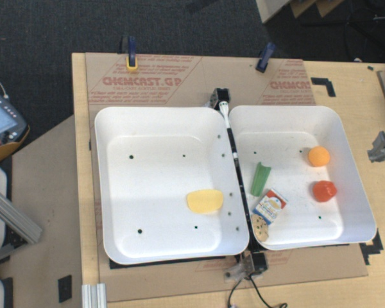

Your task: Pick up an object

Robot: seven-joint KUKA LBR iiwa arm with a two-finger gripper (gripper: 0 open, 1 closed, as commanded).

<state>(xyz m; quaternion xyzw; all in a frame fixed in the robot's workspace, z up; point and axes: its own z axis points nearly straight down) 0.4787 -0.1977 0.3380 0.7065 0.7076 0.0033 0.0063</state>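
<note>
The one camera sits above the bench [179, 76] and looks down at a slant, its far side toward the top of the frame. It stands far enough back to take in both white bins whole, the left bin [109, 172] and the right bin [346, 165], plus dark floor [51, 18] beyond the bench.

Yellow flat piece [205, 201] in left bin [115, 172], perhaps a lemon slice
</note>
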